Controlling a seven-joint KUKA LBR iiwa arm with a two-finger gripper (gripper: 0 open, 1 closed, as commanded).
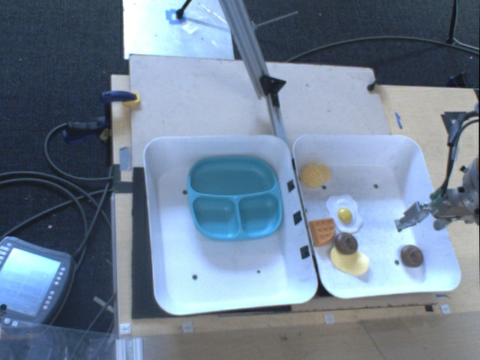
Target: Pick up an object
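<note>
My gripper (420, 217) hangs over the right side of the right bin (375, 152), low and near the bin's right wall. A small brown chocolate donut (411, 256) lies just below it on the bin floor, apart from it. Toward the bin's left side lie a round yellow cookie (315, 175), a toy fried egg (344, 214), an orange cracker (322, 231), a second brown donut (346, 242) and a pale yellow disc (350, 262). Nothing shows in the gripper.
The left bin (169, 238) holds a blue three-compartment tray (235, 197). A slanted metal pole (247, 36) crosses the top of the bench above the divide between the bins. Cables and a teach pendant (30, 280) lie on the floor at left.
</note>
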